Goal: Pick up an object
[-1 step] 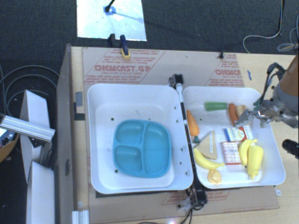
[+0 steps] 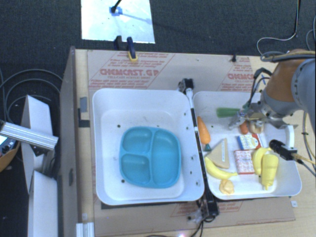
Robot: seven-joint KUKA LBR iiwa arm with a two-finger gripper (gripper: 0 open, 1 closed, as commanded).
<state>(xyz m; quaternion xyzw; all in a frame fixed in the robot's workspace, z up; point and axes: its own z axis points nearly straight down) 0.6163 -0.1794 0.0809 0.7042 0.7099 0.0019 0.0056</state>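
Green cylinder (image 2: 228,112) just left of fingers (image 2: 245,116).

rounded grey metal arm (image 2: 302,83), orange band (image 2: 279,80) above wrist, thin black cables (image 2: 256,80) looped alongside, small metallic gripper (image 2: 245,116)

Dark carpet floor (image 2: 222,14) surrounds a cardboard-topped bench (image 2: 148,68); a pale square sheet (image 2: 118,14) lies beyond it.
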